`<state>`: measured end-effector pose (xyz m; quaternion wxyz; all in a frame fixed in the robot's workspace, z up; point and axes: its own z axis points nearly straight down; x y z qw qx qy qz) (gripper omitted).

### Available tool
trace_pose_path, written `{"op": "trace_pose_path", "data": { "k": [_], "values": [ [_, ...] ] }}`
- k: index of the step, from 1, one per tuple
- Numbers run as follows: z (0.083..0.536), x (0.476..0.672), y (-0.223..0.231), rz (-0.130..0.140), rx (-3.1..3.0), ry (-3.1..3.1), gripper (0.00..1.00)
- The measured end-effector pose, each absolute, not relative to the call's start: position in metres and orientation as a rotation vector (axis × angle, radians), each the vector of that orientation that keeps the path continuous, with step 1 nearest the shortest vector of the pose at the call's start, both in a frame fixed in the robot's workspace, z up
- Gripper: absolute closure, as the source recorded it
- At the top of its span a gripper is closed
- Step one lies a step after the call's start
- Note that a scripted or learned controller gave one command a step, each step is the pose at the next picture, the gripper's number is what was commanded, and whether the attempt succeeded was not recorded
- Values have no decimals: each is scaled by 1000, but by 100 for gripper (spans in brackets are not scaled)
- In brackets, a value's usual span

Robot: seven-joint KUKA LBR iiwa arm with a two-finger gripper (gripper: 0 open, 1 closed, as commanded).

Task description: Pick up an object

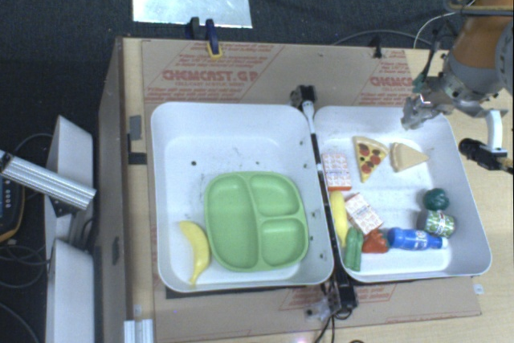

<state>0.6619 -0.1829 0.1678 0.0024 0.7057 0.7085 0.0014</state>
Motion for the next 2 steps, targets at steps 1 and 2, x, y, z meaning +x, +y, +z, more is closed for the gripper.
{"op": "trace_pose_path", "data": {
  "k": [1,2],
  "values": [
    [176,602,-137,2,2216,2225,100],
    [149,605,-152,0,2219,2223,100]
  ]
}}
